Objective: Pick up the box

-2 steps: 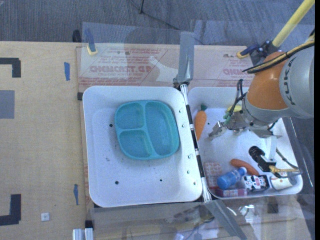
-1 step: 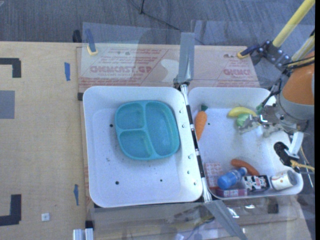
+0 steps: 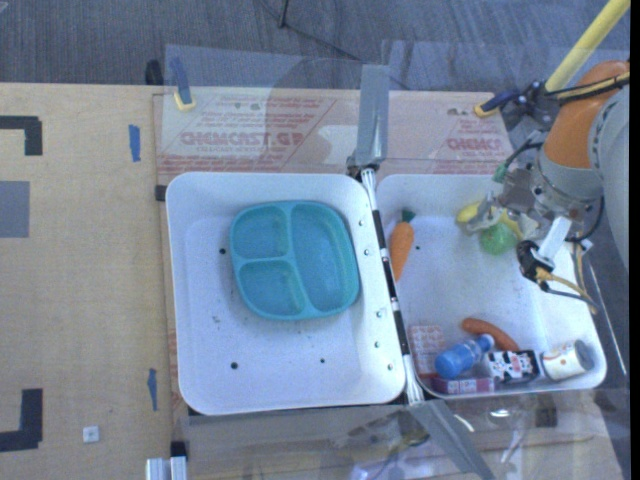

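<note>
Camera view: gripper [image 3: 497, 211] hangs at the far right of the right bin [image 3: 440, 258], by yellow and green stuff; can't tell its state. Box [image 3: 432, 346] sits near-left under a bottle [image 3: 462, 356], so a grab could snag that instead.

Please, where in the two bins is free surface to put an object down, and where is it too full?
Free: the right bin floor's middle, between the carrot and the gripper; also the left bin floor around the teal tray, widest below it. Crowded: the right bin's near edge, with the bottle, box and cup.
</note>
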Controlling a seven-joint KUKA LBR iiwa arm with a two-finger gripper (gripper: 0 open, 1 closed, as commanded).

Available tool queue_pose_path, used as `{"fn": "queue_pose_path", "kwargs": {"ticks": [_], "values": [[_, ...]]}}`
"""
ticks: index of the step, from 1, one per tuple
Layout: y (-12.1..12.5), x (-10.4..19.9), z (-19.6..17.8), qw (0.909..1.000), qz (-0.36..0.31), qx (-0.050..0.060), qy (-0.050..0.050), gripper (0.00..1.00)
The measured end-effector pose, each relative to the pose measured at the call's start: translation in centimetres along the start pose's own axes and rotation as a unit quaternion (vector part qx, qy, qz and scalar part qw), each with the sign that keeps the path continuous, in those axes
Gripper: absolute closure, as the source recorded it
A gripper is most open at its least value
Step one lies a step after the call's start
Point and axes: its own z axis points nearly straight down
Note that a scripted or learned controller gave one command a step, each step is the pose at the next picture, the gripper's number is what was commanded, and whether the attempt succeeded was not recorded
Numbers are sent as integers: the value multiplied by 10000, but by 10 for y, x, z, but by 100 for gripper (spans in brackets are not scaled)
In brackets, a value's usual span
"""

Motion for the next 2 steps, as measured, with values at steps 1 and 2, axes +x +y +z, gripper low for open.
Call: {"fn": "queue_pose_path", "kwargs": {"ticks": [1, 2], "values": [[3, 0, -11, 10000, -3, -88, -14, 100], [1, 48, 0, 9899, 1420, -27, -42, 100]]}}
